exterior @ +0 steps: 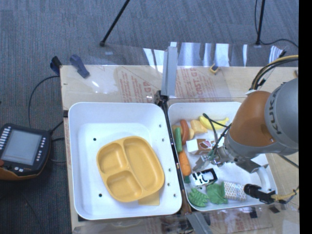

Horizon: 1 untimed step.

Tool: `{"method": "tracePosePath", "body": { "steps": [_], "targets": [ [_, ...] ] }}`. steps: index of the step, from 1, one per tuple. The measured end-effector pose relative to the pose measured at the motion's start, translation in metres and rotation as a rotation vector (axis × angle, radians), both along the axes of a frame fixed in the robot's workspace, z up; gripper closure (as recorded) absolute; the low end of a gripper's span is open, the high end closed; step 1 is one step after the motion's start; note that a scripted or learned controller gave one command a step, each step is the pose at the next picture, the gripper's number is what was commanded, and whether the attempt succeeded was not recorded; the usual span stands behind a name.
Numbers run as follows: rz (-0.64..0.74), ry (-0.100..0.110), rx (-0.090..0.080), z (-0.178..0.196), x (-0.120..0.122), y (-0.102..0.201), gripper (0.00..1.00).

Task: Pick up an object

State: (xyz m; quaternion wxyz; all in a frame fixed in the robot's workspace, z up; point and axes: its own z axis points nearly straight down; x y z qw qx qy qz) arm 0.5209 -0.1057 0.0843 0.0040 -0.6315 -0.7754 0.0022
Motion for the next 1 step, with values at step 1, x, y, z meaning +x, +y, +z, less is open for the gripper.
{"method": "tracePosePath", "body": {
  "steps": [1],
  "targets": [
    [-0.004, 0.007, 0.003, 0.0068, -0.0014, 0.0004, 1.00]
  ]
}}
